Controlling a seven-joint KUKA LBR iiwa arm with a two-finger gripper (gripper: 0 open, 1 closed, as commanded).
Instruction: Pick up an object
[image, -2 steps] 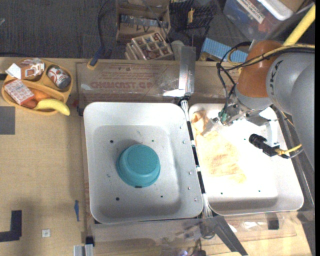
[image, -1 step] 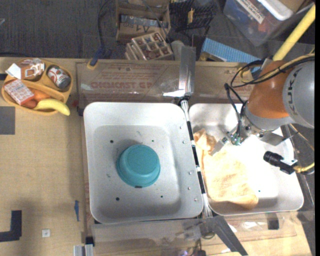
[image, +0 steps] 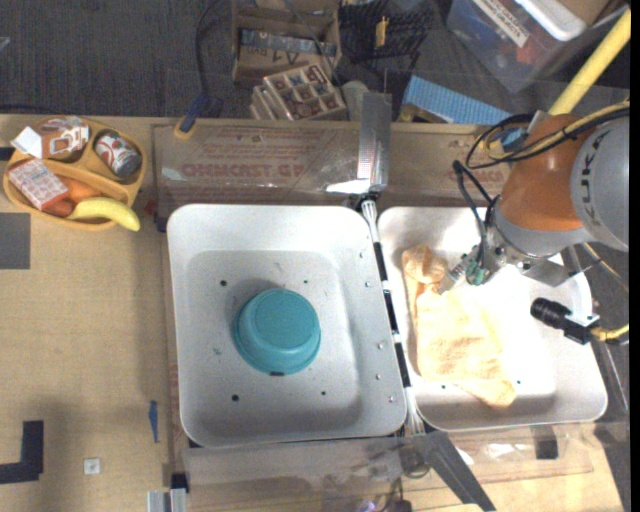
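- Pincer (image: 470, 272) sits low over the right bin (image: 590, 400). Released or clenched: cannot tell from this angle.
- Yellow cloth (image: 460, 345): its bunched end lies just beside the pincer on the view's left, and the flat part spreads below it. Contact unclear.
- Step, by my reading: approach to the cloth, nothing lifted yet.
- Next move calls for settling onto the bunched fold, clamping it, then rising straight.
- Teal bowl (image: 278, 330) is well apart to the left, in the other bin (image: 190, 240), so it is no obstruction.
- Limp cloth may slip free.
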